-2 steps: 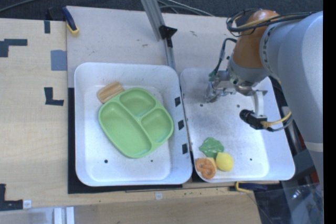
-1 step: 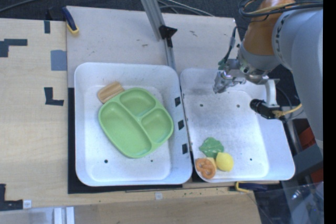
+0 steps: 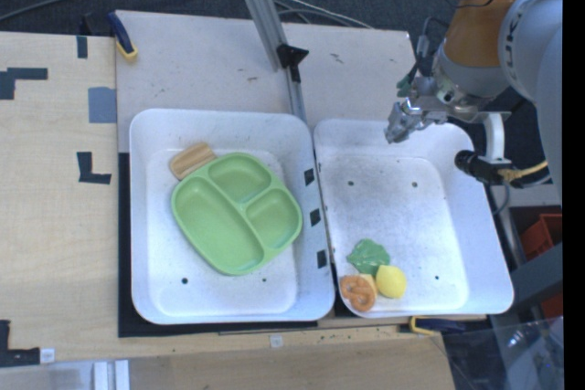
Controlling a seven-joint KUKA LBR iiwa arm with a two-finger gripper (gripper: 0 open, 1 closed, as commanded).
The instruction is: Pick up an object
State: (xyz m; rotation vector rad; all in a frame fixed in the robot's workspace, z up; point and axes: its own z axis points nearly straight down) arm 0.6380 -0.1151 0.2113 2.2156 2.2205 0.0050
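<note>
Lemon (image 3: 391, 281): small, light, firm (likely slippery); pinch across its middle. Tool (image 3: 398, 129): far corner, spread or pressed together, cannot tell.

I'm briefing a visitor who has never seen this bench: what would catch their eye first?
Probably the bright green divided plate lying in the left bin, with a small tan item at its upper left edge. Next, the cluster of a green piece, a yellow one and an orange one in the right bin's near corner, while the arm's hand hangs over that bin's far edge.
</note>
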